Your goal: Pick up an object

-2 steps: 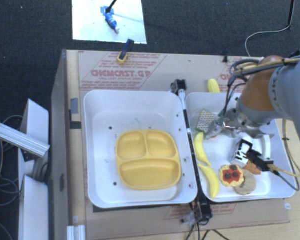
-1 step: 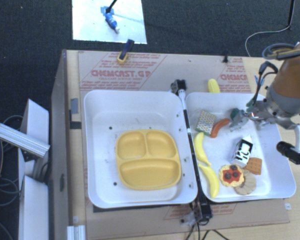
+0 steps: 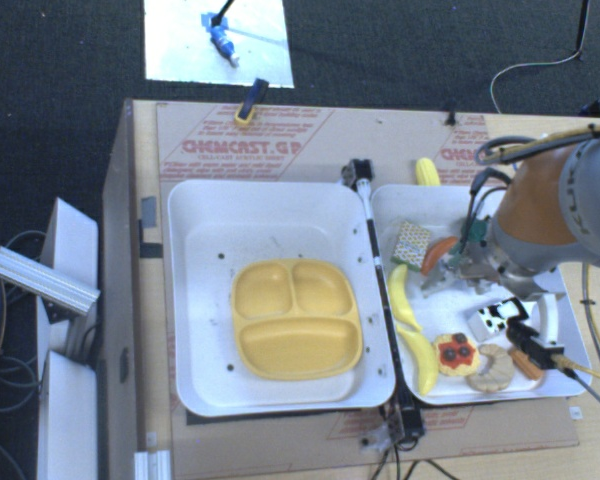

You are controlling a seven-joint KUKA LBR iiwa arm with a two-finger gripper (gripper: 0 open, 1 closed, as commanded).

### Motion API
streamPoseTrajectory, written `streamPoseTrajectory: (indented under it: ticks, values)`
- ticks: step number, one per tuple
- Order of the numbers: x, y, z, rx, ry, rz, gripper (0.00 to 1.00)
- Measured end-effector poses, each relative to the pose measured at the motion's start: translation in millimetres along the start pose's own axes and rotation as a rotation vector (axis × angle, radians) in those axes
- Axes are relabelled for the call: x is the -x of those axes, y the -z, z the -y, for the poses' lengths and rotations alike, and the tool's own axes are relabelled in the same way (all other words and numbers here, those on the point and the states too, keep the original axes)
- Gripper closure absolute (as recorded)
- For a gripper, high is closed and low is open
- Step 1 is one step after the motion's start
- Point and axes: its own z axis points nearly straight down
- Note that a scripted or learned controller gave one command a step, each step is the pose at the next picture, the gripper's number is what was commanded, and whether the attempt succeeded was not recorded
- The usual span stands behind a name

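From my console I see the gripper (image 3: 442, 276) low in the right bin (image 3: 570, 353), but I cannot tell its state. The banana (image 3: 412, 330) lies along that bin's left wall, its long axis running from far to near, curving toward the near rim. Near it sit an orange carrot (image 3: 438, 253), a patterned block (image 3: 412, 241), a small pizza (image 3: 457, 353) and a black-and-white piece (image 3: 494, 319). The left bin (image 3: 195, 268) holds a yellow divided plate (image 3: 296, 318).
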Motion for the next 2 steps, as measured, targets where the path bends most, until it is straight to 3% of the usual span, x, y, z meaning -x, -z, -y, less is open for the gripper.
streamPoseTrajectory:
  ticks: [1,2]
  values:
    - [16,-14,-72,0.000,0.002,0.000,0.00]
    - [23,-14,-112,0.001,0.003,0.000,0.00]
